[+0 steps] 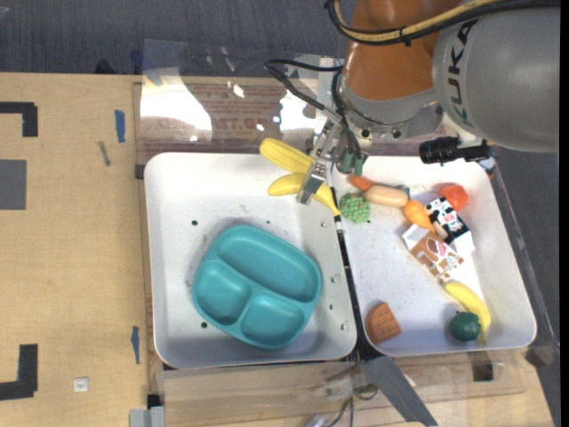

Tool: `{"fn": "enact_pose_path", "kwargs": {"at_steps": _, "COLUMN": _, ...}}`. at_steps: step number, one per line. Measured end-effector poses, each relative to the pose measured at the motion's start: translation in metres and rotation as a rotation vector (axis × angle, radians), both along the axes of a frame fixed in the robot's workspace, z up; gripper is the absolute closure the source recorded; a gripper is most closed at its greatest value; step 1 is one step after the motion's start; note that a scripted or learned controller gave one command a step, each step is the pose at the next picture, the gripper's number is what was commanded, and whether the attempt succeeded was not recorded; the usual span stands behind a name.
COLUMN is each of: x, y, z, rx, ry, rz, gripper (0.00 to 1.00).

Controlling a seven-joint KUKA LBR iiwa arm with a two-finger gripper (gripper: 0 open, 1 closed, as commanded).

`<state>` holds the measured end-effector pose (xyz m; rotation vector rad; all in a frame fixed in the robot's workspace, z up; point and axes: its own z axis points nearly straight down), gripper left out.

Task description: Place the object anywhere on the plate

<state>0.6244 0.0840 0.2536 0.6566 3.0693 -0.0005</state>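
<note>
Camera view: gripper [313,178] clenched on ridged yellow corn [286,156] above teal plate [256,284].

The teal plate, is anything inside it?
No. All three sections of the plate look bare. It lies in the left bin. The corn is up at the bin's far edge by the gripper. Whatever is under the plate is covered.

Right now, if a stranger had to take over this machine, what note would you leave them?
Gripper: over the left bin's far right corner, fingers around a yellow corn cob, lifted.
Teal plate: in the left bin, nothing on it.
Other toy foods lie in the right bin.
Done: corn picked up.
Left: carry it over the plate, lower, let go.
</note>
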Motion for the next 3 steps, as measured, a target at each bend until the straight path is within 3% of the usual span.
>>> {"fn": "enact_pose_path", "kwargs": {"at_steps": 1, "x": -0.048, "y": 0.047, "z": -0.012, "rx": 0.002, "ry": 0.006, "rz": 0.089, "gripper": 1.0}}
{"fn": "enact_pose_path", "kwargs": {"at_steps": 2, "x": -0.088, "y": 0.102, "z": 0.037, "rx": 0.002, "ry": -0.003, "rz": 0.327, "gripper": 1.0}}
{"fn": "enact_pose_path", "kwargs": {"at_steps": 3, "x": -0.088, "y": 0.102, "z": 0.036, "rx": 0.001, "ry": -0.001, "rz": 0.326, "gripper": 0.0}}
